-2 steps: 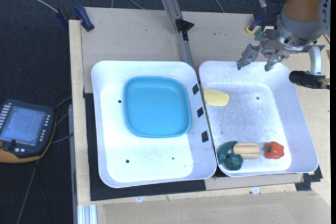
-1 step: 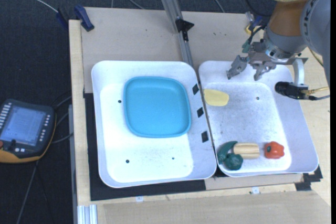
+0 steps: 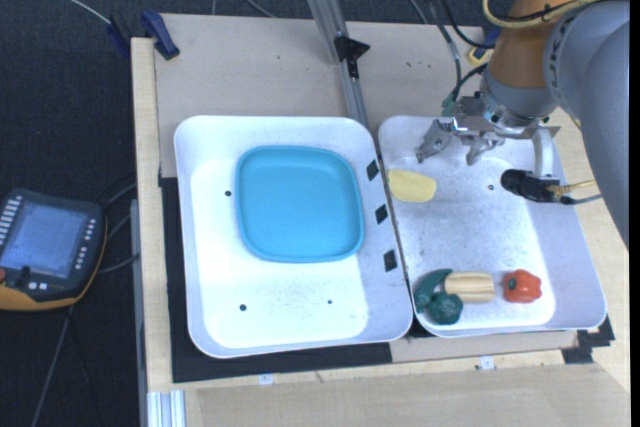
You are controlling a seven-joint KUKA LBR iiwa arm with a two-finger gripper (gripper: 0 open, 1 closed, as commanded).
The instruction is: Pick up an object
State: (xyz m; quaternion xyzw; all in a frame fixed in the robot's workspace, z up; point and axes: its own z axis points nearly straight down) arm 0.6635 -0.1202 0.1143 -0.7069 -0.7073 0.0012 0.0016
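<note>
My gripper (image 3: 455, 147) hangs over the far end of the right bin (image 3: 570, 245), fingers spread open with nothing between them. A pale yellow piece (image 3: 412, 185) lies just left of and below it, near the bin's left wall, apart from the fingers. Along the bin's near edge lie a dark green item (image 3: 439, 296), a tan cylinder (image 3: 470, 287) touching it, and a red tomato-like item (image 3: 520, 286). The grey arm with its orange band (image 3: 530, 25) comes in from the upper right.
The left bin (image 3: 200, 245) holds a square blue plate (image 3: 300, 203). A metal pole (image 3: 322, 10) slants down to the gap between the bins. A black fitting with a cable (image 3: 530, 184) sits right of the gripper. A teach pendant (image 3: 45, 245) lies off the bench at left.
</note>
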